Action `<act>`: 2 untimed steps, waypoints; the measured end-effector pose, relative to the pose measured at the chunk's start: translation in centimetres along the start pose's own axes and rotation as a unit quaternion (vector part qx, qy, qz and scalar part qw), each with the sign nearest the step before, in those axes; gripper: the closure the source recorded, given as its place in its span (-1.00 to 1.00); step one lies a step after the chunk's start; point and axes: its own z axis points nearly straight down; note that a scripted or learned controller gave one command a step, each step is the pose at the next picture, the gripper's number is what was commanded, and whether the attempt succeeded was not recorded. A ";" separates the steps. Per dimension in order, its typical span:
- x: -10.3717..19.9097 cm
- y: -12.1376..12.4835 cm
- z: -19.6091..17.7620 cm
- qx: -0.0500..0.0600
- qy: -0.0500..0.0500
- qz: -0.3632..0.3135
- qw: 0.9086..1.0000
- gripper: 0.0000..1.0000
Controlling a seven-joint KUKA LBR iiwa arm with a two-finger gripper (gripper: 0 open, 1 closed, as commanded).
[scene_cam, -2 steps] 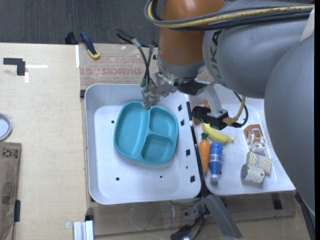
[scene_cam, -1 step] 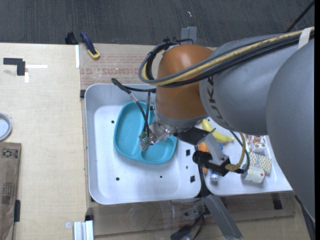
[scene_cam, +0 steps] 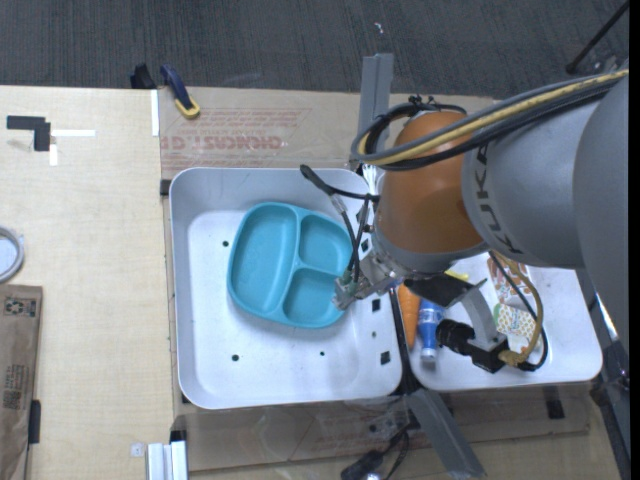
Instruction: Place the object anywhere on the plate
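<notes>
White bin (scene_cam: 200, 368) holds plate (scene_cam: 285, 265), long axis diagonal.

A pale wooden worktop (scene_cam: 80, 268) spreads under even light, with dark grey carpeted floor (scene_cam: 250, 18) beyond its far edge. A brown cardboard sheet (scene_cam: 250, 133) with reversed red lettering lies on the worktop, and a roll of tape (scene_cam: 8, 255) sits at its left edge.

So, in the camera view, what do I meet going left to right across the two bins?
Left bin's wall → blue divided plate → end effector at the plate's right edge → orange object → blue bottle → patterned item.
</notes>
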 end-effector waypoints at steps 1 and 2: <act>7.8 2.9 -4.7 -0.001 -0.001 -0.069 0.998 1.00; 11.6 4.4 -0.6 0.000 0.000 -0.178 0.984 1.00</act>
